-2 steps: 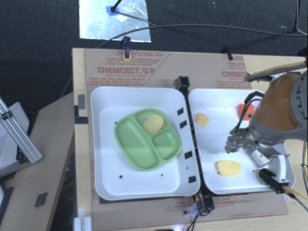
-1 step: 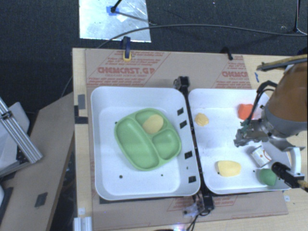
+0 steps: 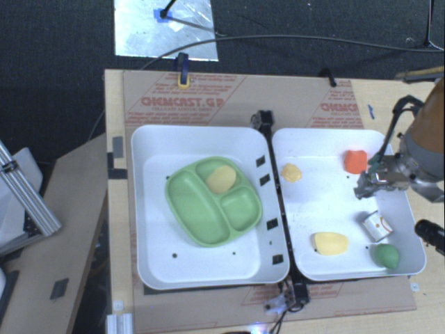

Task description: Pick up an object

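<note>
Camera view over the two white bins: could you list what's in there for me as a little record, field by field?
left bin: green divided plate with a yellow item in one compartment
right bin: orange block, small yellow piece, yellow lemon-like item, white cup on its side, green ball
arm: reaches in from the right
tool: over the right bin, between orange block and cup; nothing seen held
</note>
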You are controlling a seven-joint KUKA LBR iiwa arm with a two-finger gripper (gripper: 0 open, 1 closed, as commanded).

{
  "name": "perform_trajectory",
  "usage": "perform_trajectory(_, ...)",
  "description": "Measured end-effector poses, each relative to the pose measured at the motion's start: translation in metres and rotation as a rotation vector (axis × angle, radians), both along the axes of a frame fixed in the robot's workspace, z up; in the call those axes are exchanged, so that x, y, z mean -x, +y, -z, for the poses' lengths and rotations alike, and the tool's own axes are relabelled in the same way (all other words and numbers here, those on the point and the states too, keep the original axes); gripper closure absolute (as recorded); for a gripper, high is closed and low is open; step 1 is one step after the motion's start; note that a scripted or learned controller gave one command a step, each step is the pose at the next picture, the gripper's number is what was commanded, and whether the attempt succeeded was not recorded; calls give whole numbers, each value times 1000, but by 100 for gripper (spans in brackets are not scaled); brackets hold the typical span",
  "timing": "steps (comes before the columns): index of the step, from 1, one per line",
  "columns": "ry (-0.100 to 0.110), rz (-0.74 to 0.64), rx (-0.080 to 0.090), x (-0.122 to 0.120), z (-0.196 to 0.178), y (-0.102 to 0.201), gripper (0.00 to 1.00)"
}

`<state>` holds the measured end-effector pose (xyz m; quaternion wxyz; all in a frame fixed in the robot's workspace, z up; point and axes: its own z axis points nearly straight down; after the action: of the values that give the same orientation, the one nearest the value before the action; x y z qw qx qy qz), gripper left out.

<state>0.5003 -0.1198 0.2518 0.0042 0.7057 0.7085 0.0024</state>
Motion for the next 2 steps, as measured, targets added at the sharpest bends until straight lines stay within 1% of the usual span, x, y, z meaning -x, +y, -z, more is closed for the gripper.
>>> perform_trajectory(1, 3, -1, -1, -2, -38, 0, 100)
perform_trajectory(2, 7, -5, -4, 0, -20, 46, 100)
